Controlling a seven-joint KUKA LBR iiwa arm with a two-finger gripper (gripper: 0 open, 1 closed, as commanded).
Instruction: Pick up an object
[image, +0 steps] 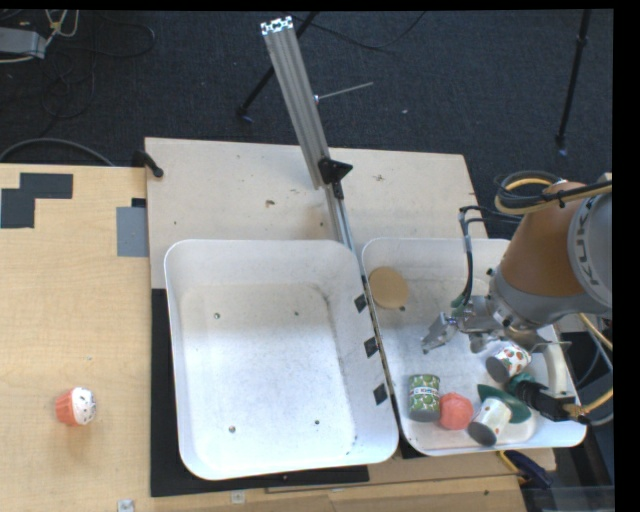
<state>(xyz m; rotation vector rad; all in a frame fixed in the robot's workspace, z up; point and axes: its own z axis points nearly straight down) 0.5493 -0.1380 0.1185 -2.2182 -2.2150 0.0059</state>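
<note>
Hovering over your right bin (440, 268), the gripper (437, 335) has jaws apart, holding nothing; at its 6 o'clock lies a green can (423, 396), beside a red ball (456, 411).

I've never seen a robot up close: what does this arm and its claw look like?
The thick rounded arm is grey with a wide orange band above the wrist. It ends in a small silvery metal two-finger gripper. A thin dark cable loops up beside it.
</note>
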